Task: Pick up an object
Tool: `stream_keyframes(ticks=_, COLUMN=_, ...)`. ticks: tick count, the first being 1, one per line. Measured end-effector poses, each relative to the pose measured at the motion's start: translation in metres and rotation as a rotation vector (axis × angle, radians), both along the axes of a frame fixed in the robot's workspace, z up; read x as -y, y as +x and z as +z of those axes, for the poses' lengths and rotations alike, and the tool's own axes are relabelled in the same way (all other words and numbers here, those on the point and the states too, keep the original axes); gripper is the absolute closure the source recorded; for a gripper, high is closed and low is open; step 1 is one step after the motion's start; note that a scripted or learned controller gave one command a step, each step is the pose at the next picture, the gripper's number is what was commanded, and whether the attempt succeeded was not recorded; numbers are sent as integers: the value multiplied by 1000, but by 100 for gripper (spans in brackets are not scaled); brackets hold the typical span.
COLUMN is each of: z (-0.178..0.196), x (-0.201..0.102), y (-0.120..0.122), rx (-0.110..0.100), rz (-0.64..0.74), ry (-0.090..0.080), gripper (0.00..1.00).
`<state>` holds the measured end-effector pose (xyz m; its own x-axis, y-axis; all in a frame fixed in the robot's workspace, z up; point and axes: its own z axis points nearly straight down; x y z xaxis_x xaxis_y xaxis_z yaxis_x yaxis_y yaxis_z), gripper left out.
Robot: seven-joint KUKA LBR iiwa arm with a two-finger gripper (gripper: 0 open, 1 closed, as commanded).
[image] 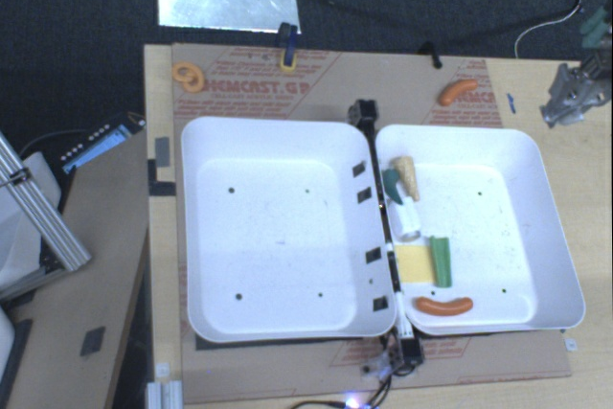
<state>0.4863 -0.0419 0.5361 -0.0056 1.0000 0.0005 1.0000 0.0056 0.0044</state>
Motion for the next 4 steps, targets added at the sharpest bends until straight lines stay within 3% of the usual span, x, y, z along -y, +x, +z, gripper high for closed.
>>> stream_keyframes(ticks=4, z=-1, x=27, y=0, rx=-1, rz=-4, ry=-1, gripper=100)
